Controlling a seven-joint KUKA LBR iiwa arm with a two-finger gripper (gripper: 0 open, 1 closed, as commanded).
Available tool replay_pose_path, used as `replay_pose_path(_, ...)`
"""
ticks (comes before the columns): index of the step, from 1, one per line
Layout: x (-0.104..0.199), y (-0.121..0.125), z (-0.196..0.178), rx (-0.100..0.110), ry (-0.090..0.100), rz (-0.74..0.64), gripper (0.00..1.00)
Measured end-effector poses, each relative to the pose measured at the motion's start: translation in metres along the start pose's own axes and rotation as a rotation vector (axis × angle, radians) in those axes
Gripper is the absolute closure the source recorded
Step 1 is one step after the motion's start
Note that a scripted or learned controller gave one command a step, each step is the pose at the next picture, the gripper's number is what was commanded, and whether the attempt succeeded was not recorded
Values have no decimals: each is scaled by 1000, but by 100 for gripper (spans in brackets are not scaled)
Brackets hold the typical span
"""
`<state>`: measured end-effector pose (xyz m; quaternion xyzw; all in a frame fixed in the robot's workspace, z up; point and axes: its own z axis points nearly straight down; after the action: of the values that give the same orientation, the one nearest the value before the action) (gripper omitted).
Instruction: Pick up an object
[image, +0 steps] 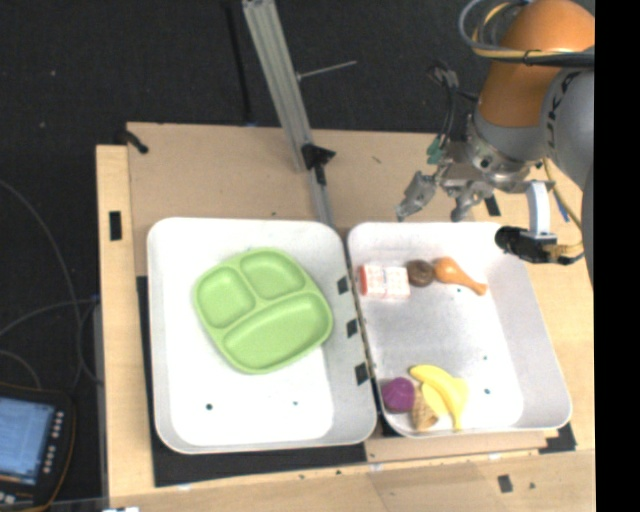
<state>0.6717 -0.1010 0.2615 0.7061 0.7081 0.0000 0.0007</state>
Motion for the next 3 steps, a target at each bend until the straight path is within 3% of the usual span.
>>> replay_pose_path(1,0,0,0,0,-1,0,0)
replay_pose_path(2,-7,-8,47,5,-1,4,0)
replay_pose_path(3,-3,-1,96,5,-1,1,0)
